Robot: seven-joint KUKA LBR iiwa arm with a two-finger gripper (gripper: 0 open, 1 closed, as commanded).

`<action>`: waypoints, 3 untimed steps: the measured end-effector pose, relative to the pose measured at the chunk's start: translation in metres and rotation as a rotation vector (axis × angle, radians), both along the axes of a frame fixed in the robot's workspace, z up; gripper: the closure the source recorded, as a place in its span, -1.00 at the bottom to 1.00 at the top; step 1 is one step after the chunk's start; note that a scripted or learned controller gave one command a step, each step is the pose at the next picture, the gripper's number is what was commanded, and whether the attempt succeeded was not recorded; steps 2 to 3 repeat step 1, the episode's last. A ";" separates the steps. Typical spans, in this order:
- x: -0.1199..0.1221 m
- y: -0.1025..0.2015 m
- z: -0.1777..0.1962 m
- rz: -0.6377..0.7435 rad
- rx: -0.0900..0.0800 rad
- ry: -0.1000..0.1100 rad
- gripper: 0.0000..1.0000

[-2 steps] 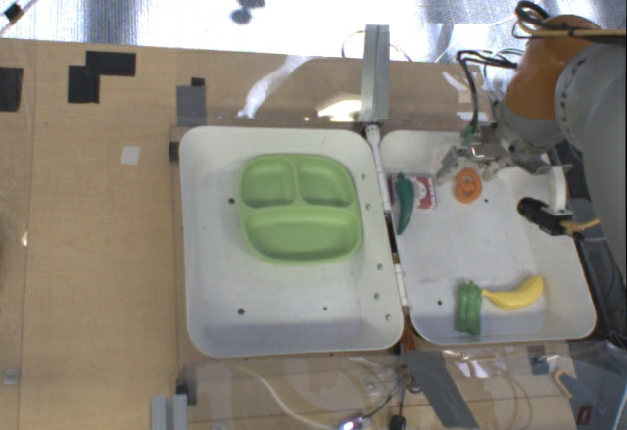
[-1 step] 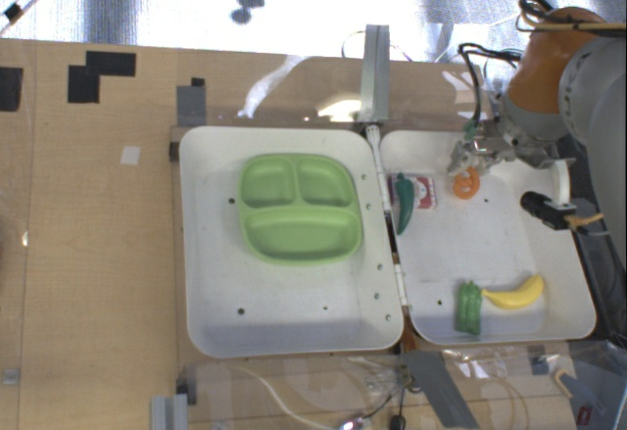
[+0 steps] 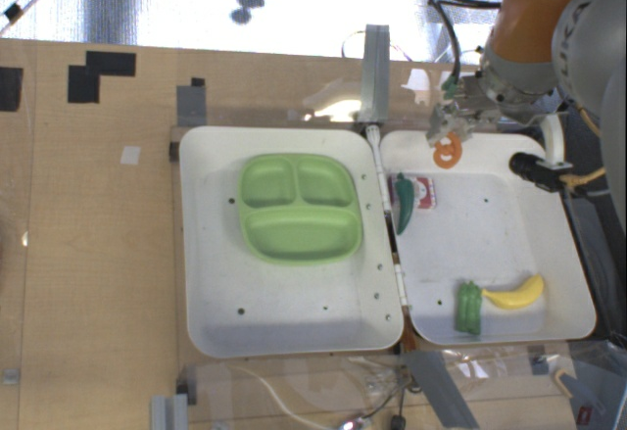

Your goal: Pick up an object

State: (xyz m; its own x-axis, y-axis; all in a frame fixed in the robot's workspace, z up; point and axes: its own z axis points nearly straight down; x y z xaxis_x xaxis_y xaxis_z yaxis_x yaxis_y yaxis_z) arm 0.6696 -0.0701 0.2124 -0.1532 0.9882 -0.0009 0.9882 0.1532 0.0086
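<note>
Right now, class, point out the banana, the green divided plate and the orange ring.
banana point(image 3: 514, 294): camera view, middle of its curved yellow body.
green divided plate point(image 3: 299, 233): camera view, floor of its large lower compartment.
orange ring point(image 3: 447, 153): camera view, on its band.

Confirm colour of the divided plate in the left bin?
Light green divided plate, clearest in the camera view.

A robotics laboratory test cell: a grey and orange industrial arm point(image 3: 549, 17) trailing black cables reaches over a pale wooden bench point(image 3: 88, 252) carrying two shallow white bins point(image 3: 294, 320), divided by metal brackets point(image 3: 376, 75), with black marker patches point(image 3: 98, 73) fixed to the benchtop and loose wiring at its front edge.
</note>
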 end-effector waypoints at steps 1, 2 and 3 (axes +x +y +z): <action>0.000 0.009 0.063 0.173 -0.003 0.000 1.00; 0.000 0.009 0.063 0.173 -0.003 0.000 1.00; 0.000 0.009 0.063 0.173 -0.003 0.000 1.00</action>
